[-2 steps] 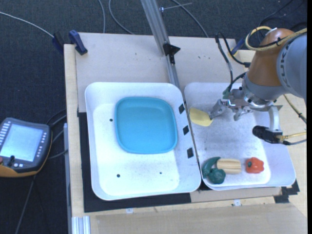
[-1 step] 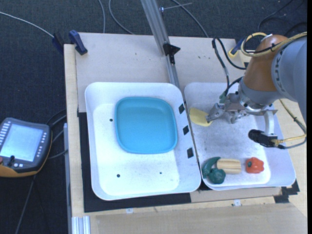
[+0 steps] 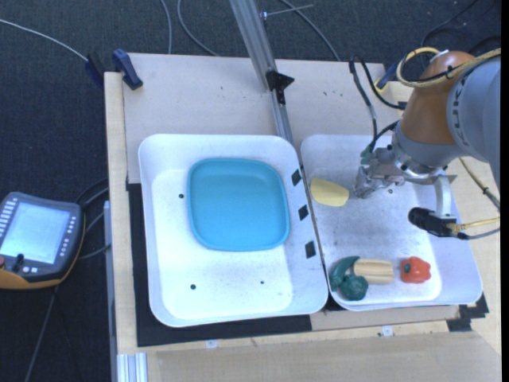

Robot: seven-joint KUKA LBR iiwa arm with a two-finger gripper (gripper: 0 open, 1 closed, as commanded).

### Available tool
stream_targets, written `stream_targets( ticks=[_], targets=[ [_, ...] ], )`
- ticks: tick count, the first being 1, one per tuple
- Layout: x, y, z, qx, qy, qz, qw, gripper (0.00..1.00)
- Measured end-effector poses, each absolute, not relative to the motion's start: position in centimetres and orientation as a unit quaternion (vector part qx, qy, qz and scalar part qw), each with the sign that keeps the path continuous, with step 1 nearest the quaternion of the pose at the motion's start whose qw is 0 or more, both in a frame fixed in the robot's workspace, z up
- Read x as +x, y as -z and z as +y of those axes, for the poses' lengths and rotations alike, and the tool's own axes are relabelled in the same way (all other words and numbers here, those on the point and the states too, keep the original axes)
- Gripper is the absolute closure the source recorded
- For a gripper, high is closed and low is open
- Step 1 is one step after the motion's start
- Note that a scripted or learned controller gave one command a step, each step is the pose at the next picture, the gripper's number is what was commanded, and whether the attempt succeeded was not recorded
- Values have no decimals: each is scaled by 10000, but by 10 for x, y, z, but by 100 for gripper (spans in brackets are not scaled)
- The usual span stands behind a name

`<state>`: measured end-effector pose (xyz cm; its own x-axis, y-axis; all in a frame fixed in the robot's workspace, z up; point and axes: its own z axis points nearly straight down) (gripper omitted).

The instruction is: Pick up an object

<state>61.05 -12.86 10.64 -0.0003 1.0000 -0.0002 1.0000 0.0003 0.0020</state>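
Green toy (image 3: pixel 348 278), wooden block (image 3: pixel 374 271), red pepper (image 3: pixel 414 270) along right bin's (image 3: pixel 465 281) near rim, tool (image 3: pixel 367 188) beside yellow piece (image 3: pixel 329 192), grip state unclear

Just left of the gripper (image 3: pixel 371 183), a yellow object (image 3: pixel 328 192) is seen close beside it, blocking passage that way. Below the gripper, bare floor of the right bin (image 3: pixel 362 229) lies open down to 3 items lined along the near wall: a green object (image 3: pixel 348 278), a tan block (image 3: pixel 374 270) and a red object (image 3: pixel 414 270). Farther left, past the bins' shared rims, a blue plate (image 3: pixel 238 203) covers much of the left bin (image 3: pixel 159 213).
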Motion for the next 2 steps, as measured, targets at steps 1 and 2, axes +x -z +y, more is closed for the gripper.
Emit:
stream_targets(
  ticks=[1, 2],
  targets=[
    [607, -162, -120, 7068, -16, 7074, 19, 100],
    [604, -224, -117, 7069, -20, 7073, 24, 100]
  ],
)
